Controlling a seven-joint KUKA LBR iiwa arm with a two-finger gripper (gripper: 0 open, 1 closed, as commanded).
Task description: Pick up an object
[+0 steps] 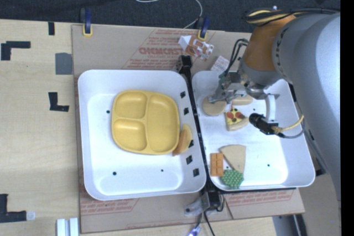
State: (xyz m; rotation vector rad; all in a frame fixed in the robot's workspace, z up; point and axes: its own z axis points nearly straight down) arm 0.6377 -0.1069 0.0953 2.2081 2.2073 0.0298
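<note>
end effector [224, 91] low in the right bin [287, 174], over a round beige cookie [212, 106] (finger state cannot be told); pizza slice [235, 118] just beside.

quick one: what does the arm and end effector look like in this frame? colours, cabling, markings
The big rounded grey arm link enters from the right, with an orange band above the wrist. Below the band sits a grey-metal two-finger gripper over the right shallow white bin. A thin dark cable loops beside the band. A black connector with yellowish wire hangs off the wrist. No legible markings.
</note>
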